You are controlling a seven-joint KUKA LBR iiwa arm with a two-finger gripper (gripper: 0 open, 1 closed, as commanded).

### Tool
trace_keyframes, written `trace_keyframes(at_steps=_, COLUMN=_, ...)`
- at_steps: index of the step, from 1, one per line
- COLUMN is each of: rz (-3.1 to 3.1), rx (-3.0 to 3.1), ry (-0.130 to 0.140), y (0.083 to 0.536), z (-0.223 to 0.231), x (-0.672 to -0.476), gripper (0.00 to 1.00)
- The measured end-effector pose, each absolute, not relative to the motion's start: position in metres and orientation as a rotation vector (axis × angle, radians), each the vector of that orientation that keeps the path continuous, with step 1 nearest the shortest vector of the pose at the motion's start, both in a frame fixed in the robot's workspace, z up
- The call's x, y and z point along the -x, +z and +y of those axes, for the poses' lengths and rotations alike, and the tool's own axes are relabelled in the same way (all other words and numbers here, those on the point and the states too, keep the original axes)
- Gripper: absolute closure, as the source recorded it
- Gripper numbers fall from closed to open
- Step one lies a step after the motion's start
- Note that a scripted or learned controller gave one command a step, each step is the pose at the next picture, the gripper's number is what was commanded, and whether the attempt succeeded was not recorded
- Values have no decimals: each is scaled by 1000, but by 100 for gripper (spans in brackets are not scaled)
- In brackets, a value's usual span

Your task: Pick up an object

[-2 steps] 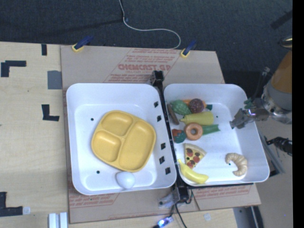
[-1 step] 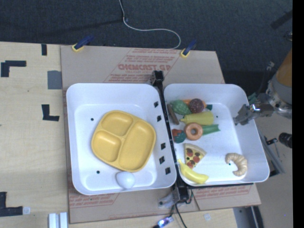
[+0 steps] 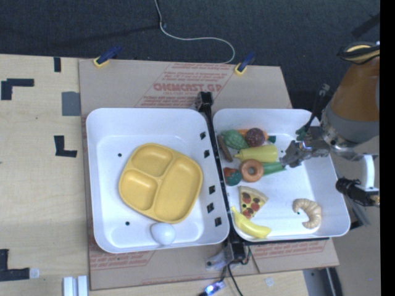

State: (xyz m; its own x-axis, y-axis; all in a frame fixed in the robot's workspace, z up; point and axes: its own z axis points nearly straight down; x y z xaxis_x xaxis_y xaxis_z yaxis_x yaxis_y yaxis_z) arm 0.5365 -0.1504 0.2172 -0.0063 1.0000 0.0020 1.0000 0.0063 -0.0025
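The right bin (image 3: pixel 321 184) holds several toy foods: a yellow corn cob (image 3: pixel 258 153), a glazed donut (image 3: pixel 252 170), a dark red berry (image 3: pixel 255 137), green leafy pieces (image 3: pixel 232 140), a pizza slice (image 3: pixel 251 202), a banana (image 3: pixel 250 227) and a croissant (image 3: pixel 308 213). My gripper (image 3: pixel 293 155) hangs low over the right bin, just right of the corn cob and donut, above a green vegetable (image 3: pixel 271 169). The arm's grey wrist and orange band (image 3: pixel 358 97) reach in from the right.
The left bin (image 3: pixel 102 165) holds a yellow divided plate (image 3: pixel 160 182) and a white egg (image 3: pixel 163 233) near its front wall. Black clips run along the divider (image 3: pixel 213 165) between the bins. A white cable (image 3: pixel 185 39) lies behind the bench.
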Motion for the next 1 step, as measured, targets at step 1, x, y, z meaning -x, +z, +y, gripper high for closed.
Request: trace_keyframes(at_steps=1, rz=-2227, rx=2212, ry=-1, y=220, z=-102, x=-544, gripper=100)
